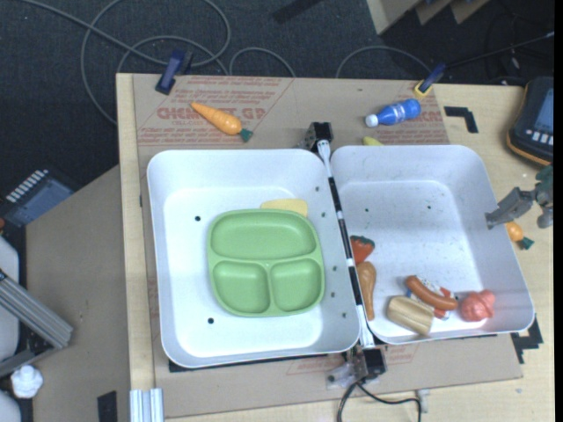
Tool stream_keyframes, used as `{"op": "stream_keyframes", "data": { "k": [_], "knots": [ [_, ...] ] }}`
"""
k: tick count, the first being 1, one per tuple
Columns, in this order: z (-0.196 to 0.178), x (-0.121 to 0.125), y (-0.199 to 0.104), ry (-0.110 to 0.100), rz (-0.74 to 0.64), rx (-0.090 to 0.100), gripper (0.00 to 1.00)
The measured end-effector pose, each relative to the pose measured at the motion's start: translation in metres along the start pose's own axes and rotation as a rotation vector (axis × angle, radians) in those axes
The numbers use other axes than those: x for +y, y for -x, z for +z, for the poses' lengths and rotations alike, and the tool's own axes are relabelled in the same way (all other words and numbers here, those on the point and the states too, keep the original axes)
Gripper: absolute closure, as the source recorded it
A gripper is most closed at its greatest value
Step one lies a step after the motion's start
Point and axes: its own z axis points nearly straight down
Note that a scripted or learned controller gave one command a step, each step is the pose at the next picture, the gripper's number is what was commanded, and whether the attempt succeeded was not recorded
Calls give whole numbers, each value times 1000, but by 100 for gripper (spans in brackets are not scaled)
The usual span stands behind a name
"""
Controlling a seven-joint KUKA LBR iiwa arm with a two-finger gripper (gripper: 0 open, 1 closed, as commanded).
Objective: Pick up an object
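A hot dog [429, 294], bread roll [411, 314], pink toy [476, 305] and drumstick [366, 284] lie along the right bin's [457, 170] near edge. The gripper [513, 205] hovers at that bin's right rim, grasping nothing; whether it is spread or closed, I cannot tell. A green tray [265, 262] fills the left bin [176, 183].

Toy foods [422, 301] lie in right bin's [457, 170] near corner.

Gripper [513, 206] at frame's right edge, fingers state unclear.
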Motion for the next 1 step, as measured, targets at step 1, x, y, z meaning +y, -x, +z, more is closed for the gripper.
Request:
{"op": "stream_keyframes", "data": {
  "k": [1],
  "knots": [
    [82,-23,-73,-3,-2,2,0]
  ]
}}
